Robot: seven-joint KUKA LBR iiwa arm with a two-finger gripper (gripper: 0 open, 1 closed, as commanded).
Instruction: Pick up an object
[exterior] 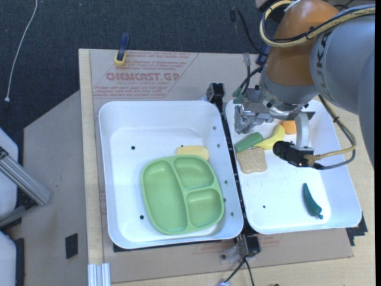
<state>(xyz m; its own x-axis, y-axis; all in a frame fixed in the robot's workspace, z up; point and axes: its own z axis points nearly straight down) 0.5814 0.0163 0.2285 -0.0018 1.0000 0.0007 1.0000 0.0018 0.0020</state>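
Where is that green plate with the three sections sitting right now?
The green three-section plastic plate lies in the left white bin, toward its near right corner, just in front of a pale yellow block.

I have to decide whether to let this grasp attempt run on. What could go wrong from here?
1. The gripper is low over a tight cluster: a green pod-shaped toy, a tan toast-like slice, and yellow and orange pieces. It may catch two, or nudge them apart.
2. The cluster lies close to the right bin's inner wall, which could block a finger.
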